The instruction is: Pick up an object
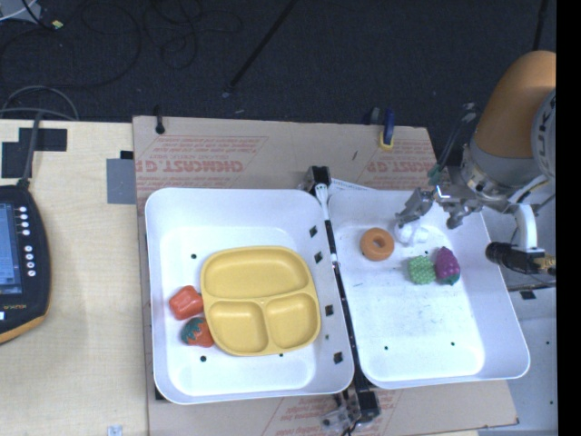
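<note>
In the right bin (436, 352) lie an orange ring-shaped toy (377, 244), a green knobbly toy (420, 269) and a purple toy (446, 264) touching it. A small white object (413, 234) sits just right of the ring. My gripper (434, 213) hangs over the bin's far part, above the white object and behind the green and purple toys. Its two fingers are spread apart and open, with nothing between them.
The left bin (172, 216) holds a yellow divided plate (260, 300), with a red toy (185, 302) and a red-and-green toy (195, 332) at its left side. A black divider (329, 271) runs between the bins. A handheld pendant (14, 262) lies at the far left.
</note>
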Motion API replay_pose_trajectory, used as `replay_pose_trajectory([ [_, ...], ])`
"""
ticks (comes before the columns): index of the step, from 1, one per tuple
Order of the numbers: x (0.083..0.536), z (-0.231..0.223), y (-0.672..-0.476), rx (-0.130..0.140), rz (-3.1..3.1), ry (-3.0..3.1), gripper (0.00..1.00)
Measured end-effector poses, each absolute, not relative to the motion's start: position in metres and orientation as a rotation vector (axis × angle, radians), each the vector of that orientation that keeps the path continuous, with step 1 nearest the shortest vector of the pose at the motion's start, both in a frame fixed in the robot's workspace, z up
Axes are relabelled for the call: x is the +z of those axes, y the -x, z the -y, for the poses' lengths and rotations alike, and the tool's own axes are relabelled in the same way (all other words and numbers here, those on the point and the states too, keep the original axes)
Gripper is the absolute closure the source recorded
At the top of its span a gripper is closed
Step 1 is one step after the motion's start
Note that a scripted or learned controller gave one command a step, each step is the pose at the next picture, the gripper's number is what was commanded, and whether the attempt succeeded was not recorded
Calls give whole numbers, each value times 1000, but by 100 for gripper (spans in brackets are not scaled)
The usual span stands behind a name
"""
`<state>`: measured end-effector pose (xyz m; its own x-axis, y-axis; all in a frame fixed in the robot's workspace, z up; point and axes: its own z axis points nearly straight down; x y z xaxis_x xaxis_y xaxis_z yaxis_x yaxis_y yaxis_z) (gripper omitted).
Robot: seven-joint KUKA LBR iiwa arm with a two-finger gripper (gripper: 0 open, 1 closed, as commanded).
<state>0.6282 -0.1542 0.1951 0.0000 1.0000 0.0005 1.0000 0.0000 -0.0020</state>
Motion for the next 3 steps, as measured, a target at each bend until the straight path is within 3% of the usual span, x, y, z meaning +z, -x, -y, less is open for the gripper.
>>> replay_pose_trajectory([
  [1, 81, 100, -643, 4, 2221, 2213, 0],
  [2, 97, 103, -644, 1, 2220, 2219, 100],
  [3, 194, 33, -645, -9, 2229, 2217, 100],
])
